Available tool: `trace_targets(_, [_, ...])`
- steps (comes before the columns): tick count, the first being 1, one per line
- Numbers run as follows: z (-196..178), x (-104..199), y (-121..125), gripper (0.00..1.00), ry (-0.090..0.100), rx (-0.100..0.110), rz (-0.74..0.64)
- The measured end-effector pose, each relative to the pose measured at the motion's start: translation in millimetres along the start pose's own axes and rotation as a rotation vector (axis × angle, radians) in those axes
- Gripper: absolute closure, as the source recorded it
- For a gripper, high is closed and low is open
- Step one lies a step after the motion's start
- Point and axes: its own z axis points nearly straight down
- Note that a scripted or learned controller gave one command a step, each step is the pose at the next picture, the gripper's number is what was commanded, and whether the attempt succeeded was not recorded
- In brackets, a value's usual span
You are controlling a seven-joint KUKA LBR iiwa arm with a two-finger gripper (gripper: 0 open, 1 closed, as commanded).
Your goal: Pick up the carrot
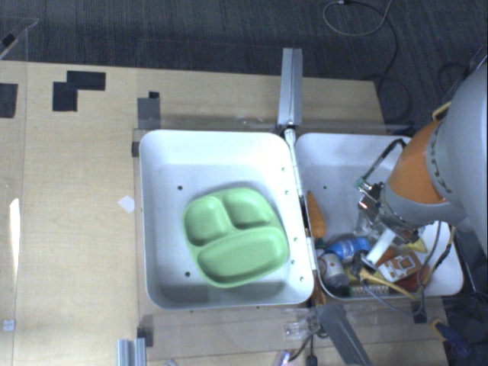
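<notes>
The carrot (314, 214) is a slim orange piece lying lengthwise against the left wall of the right bin (335, 162). My gripper (375, 239) hangs low in the right bin's front half, to the right of the carrot and apart from it, over a heap of small items. The grey arm with its orange band (415, 170) leans over the gripper from the right and hides part of it.
A blue bottle (347, 248), a metal can (332, 268) and a red-brown packet (400, 265) crowd the right bin's front corner. A green divided plate (236, 236) lies in the left bin (164, 204). The back of the right bin is bare white.
</notes>
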Motion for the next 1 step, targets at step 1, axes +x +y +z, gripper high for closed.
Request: trace_targets(1, [-0.8, -12.5, -20.7, 1.00, -0.003, -0.019, 0.285])
